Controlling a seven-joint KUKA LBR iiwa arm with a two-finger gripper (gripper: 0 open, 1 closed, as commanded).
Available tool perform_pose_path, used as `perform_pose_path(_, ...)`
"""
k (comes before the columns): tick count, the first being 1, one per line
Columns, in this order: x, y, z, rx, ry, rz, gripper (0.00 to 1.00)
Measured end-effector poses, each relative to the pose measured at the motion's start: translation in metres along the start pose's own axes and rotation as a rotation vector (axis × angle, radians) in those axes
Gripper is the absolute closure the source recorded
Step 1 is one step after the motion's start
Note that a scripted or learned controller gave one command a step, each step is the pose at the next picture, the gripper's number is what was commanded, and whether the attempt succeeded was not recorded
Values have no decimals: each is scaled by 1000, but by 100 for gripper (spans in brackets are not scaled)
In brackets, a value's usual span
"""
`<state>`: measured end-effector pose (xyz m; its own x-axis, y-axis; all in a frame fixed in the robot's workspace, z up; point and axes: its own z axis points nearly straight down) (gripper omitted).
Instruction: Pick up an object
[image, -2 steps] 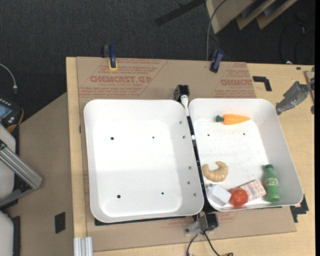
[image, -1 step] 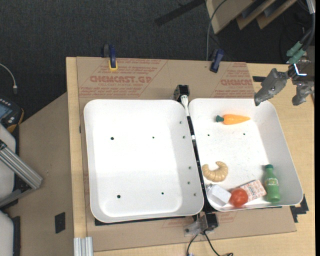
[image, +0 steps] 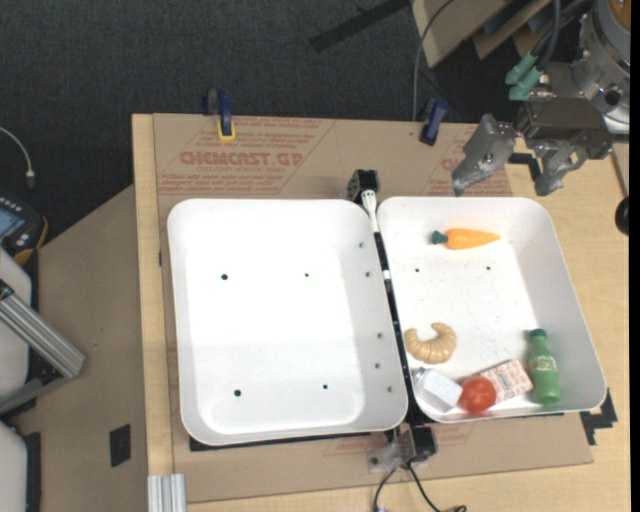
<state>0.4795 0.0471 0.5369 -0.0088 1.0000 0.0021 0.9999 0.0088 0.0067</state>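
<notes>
- Hangs high at about 1 o'clock of the scene: the tool, above the far rim of the right bin, fingers spread apart and grasping nothing.
- Offers five candidates, all in the right bin: a toy carrot near the far wall at 12 o'clock of that bin, a croissant at 8 o'clock, a red tomato at 6 o'clock, a small red-and-white packet touching the tomato, and a green bottle at 5 o'clock against the near-right wall.
- Best to choose the carrot: nearest to the tool, well apart from everything else, lying flat with its long axis running 9 to 3 o'clock.
- Calls for turning the wrist so the fingers close across the carrot's narrow width, along the 12-to-6 line, not along its length.
- Better to centre on the orange body, away from the green leafy end at 9 o'clock, where the shape looks too small to seat well.
- Needs a straight descent, clear of the bin's far wall, stopping just short of the floor before closing.
- Risks a nudge toward the wall if one finger lands first; worth keeping the spread wide until both sides bracket the carrot.
- Wise to avoid the 5-to-6 o'clock cluster: tomato, packet and a white container crowd together, and the bottle hugs the wall.
- No reason to visit the left bin on the tabletop.
</notes>
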Motion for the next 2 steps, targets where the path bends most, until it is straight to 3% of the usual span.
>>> perform_pose_path(1, 67, 0, 2, 4, -1, 1, 0)
perform_pose_path(2, 165, 0, 3, 5, 1, -3, 0)
